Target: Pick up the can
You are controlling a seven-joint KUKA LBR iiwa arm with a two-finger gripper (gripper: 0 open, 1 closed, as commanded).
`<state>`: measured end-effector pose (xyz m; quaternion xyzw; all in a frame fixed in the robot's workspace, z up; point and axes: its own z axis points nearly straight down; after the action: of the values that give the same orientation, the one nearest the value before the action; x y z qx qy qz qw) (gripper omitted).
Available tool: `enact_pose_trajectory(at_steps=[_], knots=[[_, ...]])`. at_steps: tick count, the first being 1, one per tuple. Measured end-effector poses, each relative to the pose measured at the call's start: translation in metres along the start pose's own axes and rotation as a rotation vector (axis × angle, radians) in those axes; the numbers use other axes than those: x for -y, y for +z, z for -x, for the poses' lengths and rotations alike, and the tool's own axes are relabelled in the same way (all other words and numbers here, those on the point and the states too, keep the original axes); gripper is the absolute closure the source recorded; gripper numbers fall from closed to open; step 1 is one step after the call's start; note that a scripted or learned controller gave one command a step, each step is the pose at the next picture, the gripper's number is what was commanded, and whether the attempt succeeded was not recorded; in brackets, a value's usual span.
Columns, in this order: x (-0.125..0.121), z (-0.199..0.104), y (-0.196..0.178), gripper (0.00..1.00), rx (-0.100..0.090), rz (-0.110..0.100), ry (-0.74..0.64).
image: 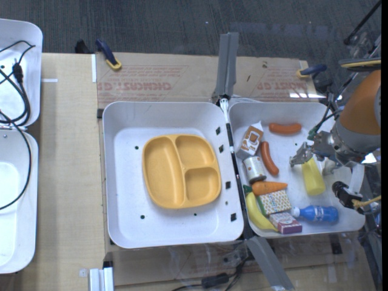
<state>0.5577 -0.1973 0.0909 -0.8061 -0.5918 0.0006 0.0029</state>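
Toward the left side of the right-hand bin point(339, 111), close to the wall it shares with the other bin, lies the can point(254, 169), a silvery cylinder on its side with its long axis running roughly away from the camera, tilted a little. The gripper point(303, 156) hangs over the same bin near its right side, so the can lies to the gripper's left in the camera view, with a sausage point(269, 157) between them. Whether the gripper's fingers are spread or closed cannot be told; nothing shows held in it.

Room around the can is tight. A small carton point(251, 140) sits just behind it, the sausage just to its right, and a carrot point(270, 187) touches or nearly touches its near end. A yellow block point(313, 176) lies just below the gripper, and a blue bottle point(316, 213) lies along the front wall.

Judging from this, the reach must cross leftward over the sausage and close across the can's short width, not along its length. The left bin point(121, 162) holds a yellow divided plate point(181, 170).
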Motion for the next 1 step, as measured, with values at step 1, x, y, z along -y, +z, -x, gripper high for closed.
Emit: enact_pose_trajectory(at_steps=[1], knots=[[-0.0681,-0.0158,-0.0009,0.0,-0.009,0.001,0.053]])
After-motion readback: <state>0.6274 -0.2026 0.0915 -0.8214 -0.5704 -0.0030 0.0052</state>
